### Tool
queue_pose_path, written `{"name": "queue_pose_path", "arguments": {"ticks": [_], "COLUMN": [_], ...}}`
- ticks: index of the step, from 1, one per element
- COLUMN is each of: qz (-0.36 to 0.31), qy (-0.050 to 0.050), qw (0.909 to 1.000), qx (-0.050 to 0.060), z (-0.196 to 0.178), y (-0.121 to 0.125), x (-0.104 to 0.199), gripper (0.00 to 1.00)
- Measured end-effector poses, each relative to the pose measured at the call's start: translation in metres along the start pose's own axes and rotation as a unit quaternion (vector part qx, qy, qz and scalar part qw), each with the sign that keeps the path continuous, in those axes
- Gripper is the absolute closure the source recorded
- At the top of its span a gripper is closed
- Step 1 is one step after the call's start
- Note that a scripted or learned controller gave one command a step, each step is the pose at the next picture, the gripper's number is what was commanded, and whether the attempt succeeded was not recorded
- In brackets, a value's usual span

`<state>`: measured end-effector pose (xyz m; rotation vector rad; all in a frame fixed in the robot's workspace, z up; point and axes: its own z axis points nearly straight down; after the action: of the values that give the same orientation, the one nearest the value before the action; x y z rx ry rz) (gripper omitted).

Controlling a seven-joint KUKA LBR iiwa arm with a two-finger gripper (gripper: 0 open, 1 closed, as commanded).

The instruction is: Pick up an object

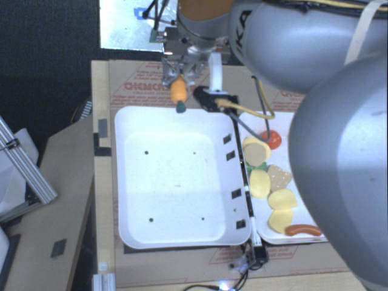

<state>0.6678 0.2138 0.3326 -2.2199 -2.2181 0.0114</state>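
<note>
My gripper (pixel 177 85) hangs over the far edge of the left white bin (pixel 176 180), shut on a small orange carrot (pixel 178 94) with a green tip that points down. The carrot is held in the air above the bin's back rim. The right bin (pixel 273 238) holds several toy foods: a red tomato (pixel 273 139), a round yellow-green piece (pixel 255 152), a yellow lemon-like piece (pixel 260 183), a tan cracker (pixel 279 176), more yellow pieces (pixel 281 200) and a sausage (pixel 302 229). The grey arm hides much of the right bin.
A black clip and cables (pixel 209 99) hang next to the gripper. Both bins rest on a cardboard sheet (pixel 139 83). An aluminium rail (pixel 24 174) stands at the far left, off the bench.
</note>
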Motion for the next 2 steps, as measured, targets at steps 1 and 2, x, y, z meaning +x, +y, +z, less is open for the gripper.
{"name": "queue_pose_path", "arguments": {"ticks": [1, 2], "qz": [-0.002, -0.002], "qy": [0.002, 0.002], "qw": [1.0, 1.0], "qx": [-0.004, -0.005], "z": [-0.0003, 0.0018], "y": [0.0008, 0.001], "x": [0.0078, 0.0137], "gripper": [1.0, 1.0]}}
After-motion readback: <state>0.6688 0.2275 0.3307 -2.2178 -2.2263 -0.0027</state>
